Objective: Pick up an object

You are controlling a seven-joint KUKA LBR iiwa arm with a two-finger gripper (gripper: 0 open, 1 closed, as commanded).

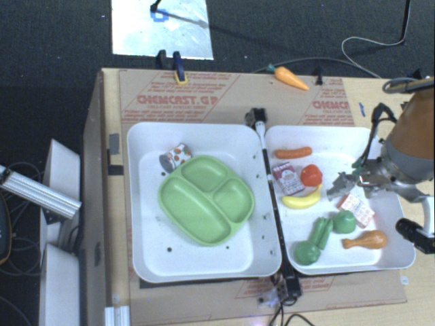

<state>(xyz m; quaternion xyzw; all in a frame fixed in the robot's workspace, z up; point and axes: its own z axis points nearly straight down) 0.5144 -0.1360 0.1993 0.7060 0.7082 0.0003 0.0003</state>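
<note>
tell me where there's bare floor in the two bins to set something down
Left bin: bare floor along the front edge and in the back right corner, around the green divided plate and the small can. Right bin: a bare strip along the back wall behind the hot dog. Its middle and front are crowded with toy food, with the gripper there.

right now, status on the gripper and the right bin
Gripper low over right white bin, nothing seen held. Nearest: yellow toy banana, red-white packet. Green items crowd close.

The gripper (343, 182) hung over the right bin (340, 139), with a banana (302, 199) and tomato (311, 175) just to its left and a white-and-red packet (358, 209) just below it.
</note>
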